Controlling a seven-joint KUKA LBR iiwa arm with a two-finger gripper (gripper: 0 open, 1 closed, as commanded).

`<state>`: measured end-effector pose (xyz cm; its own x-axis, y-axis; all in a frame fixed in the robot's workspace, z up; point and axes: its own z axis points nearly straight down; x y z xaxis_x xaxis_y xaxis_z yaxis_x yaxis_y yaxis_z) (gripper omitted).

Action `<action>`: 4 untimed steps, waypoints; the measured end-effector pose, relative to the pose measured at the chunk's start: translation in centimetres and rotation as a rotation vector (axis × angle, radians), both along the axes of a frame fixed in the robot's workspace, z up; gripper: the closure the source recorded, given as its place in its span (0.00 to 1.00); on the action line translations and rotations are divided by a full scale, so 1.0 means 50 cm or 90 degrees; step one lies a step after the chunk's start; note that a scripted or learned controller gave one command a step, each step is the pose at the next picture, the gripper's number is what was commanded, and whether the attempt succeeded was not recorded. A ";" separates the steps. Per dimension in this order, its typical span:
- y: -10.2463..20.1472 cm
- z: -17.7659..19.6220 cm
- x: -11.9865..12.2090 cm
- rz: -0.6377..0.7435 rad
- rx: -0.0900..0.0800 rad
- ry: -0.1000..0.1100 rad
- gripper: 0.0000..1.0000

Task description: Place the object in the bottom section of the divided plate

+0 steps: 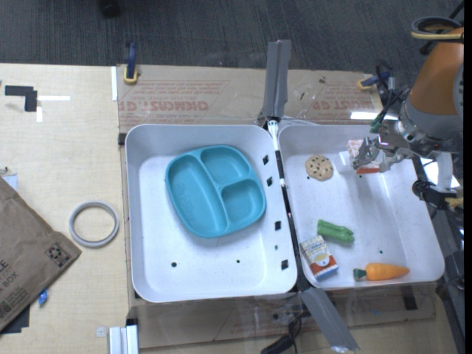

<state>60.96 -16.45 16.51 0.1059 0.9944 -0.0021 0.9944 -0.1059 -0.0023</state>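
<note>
Reading "CHEMCO" reversed, brown cardboard [199, 94] lies behind both white bins [140, 198].

Two bins [140, 220], one plate [214, 191], four foods [335, 231].

Bright, even overhead light; soft shadows, slight blur.

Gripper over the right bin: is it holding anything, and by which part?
Cannot be told. The gripper sits at the right bin's upper edge with something pale and red by its tip, too small to identify.
</note>
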 end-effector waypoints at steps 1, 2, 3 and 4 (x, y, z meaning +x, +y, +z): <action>0.201 0.052 0.091 -0.120 0.000 0.000 1.00; 0.335 0.051 0.004 -0.036 0.000 0.001 1.00; 0.454 0.071 -0.062 -0.061 0.000 0.001 1.00; 0.600 -0.111 -0.062 0.048 0.000 0.000 1.00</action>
